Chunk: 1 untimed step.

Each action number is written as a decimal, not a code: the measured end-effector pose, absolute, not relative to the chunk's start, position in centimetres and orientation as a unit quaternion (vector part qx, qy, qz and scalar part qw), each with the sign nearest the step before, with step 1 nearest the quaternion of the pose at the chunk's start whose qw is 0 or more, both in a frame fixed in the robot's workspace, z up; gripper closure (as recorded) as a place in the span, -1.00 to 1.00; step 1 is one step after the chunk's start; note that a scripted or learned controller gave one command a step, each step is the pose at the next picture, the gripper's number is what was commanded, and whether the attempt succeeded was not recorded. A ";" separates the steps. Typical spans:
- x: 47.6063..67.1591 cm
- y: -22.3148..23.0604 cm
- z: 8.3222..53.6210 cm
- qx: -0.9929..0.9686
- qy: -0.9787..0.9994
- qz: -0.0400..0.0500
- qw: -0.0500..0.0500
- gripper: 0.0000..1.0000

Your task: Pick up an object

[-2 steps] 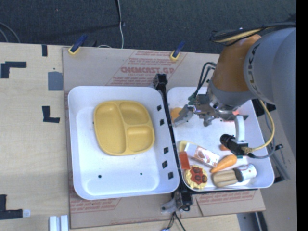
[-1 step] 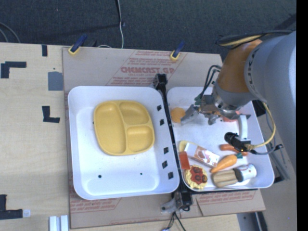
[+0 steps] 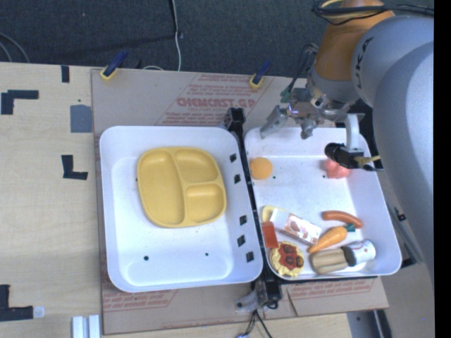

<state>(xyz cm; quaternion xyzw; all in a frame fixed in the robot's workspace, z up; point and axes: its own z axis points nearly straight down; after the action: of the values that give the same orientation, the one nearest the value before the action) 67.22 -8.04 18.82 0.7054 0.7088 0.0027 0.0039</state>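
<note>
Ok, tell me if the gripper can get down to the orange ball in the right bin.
Probably yes. The orange ball lies alone near the right bin's left wall, nothing on it, and the open gripper hangs just above.

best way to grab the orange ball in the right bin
Take the orange ball across its widest part, coming straight down from above. It is round, so any pair of opposite sides works, and it sits alone on bare floor of the right bin. The divider wall lies close on its left, so probably set the claw fingers toward the near and far sides, not left and right.
</note>
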 end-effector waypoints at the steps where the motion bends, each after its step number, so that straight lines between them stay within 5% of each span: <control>1: 59.9 -14.0 13.9 0.709 0.705 -0.003 -0.003 -1.00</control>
<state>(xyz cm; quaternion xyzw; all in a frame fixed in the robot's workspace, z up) 59.87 -13.98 13.88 0.7092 0.7050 -0.0033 -0.0032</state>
